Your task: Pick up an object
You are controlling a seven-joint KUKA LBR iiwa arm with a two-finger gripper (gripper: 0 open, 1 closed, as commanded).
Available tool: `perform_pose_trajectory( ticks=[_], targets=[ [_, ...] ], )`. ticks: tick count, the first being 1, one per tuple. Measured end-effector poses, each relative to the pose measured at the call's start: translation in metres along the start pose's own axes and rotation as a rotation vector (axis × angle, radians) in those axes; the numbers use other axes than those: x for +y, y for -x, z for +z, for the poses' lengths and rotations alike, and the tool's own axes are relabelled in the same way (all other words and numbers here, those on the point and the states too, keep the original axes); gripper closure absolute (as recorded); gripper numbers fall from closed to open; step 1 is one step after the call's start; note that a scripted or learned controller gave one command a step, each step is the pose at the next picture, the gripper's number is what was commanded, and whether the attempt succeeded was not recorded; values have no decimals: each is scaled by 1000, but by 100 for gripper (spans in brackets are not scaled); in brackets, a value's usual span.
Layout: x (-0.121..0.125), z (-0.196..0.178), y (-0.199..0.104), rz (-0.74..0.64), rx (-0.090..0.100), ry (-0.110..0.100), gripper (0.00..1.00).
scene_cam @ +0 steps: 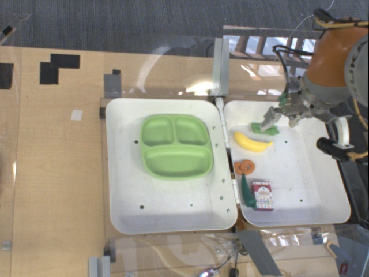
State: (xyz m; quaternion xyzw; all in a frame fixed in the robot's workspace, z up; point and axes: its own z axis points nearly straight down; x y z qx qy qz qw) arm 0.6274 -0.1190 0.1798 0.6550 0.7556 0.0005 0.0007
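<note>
Both white bins (167, 221) look like smooth moulded plastic with a soft sheen, and the green divided tray (176, 146) in the left one has the same matt plastic look. The bench top (52, 172) is pale wood-grain board under a clear glossy sheet that catches glare, with dull grey metal brackets (221, 68) at the bin edges. The yellow banana (252, 142) looks like smooth plastic, the small carton (263, 195) like printed card, and the arm's orange band (334, 53) has a satin shine.

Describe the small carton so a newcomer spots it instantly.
Look in the right white bin, near its front edge. The red-and-white carton lies there, touching a dark green item on its left. It is the bin's only boxy, printed thing.
</note>
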Motion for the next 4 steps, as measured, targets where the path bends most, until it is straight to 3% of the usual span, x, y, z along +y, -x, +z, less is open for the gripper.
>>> perform_pose_trajectory(
  ticks=[1, 2, 3, 4],
  targets=[
    [10, 90, 14, -10, -3, 11, 0],
    [40, 91, 17, 206, -1, 7, 0],
    [43, 78, 16, 198, -3, 15, 100],
    [49, -8, -37, 135, 0, 7, 100]
  ],
)
